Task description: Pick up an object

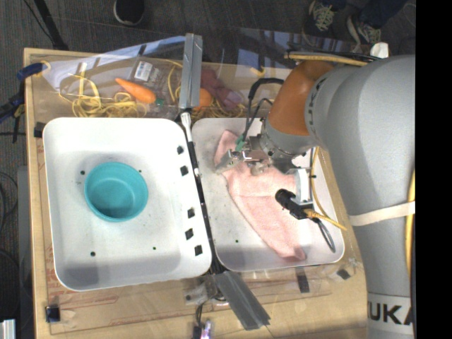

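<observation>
A pink cloth (263, 207) lies crumpled in the right bin (219, 239), stretching from the bin's upper middle down to its lower right. A teal bowl (116, 191) sits upright in the left bin (70, 260). My gripper (236, 158) reaches in from the right and is down at the cloth's upper end, its metal tips at the folded pink edge. The wrist hides how the tips stand and whether cloth is between them.
Behind the bins lies a clear plastic bag (134, 76) with yellow cords and an orange carrot-like thing (134, 90). A metal divider (191, 69) runs between the bins. The arm's grey body (374, 154) covers the bench's right side.
</observation>
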Motion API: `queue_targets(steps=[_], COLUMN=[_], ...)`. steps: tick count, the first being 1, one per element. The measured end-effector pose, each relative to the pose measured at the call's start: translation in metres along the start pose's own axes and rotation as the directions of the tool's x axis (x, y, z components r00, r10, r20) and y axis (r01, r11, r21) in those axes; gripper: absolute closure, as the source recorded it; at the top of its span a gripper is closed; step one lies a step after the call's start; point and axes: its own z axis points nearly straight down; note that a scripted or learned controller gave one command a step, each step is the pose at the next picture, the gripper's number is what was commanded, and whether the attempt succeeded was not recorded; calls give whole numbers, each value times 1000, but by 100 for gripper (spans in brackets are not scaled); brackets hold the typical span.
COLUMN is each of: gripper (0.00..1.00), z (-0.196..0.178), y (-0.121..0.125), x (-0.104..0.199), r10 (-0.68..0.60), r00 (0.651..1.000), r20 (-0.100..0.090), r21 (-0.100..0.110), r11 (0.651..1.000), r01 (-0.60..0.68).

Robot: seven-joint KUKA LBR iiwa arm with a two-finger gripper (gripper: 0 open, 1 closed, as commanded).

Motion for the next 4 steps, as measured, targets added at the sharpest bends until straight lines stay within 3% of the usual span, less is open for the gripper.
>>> queue_targets(steps=[1,2,3,4], gripper=[0,0,0,0], z=[-1,-1,-1,-1], y=[46,46,45,45], x=[7,8,42,36], r10=[-121,-121,-157,-300], r00=[993,993,988,954], r20=[-1,-1,7,1], r21=[1,1,3,2], r11=[993,993,988,954], r01=[121,121,157,300])
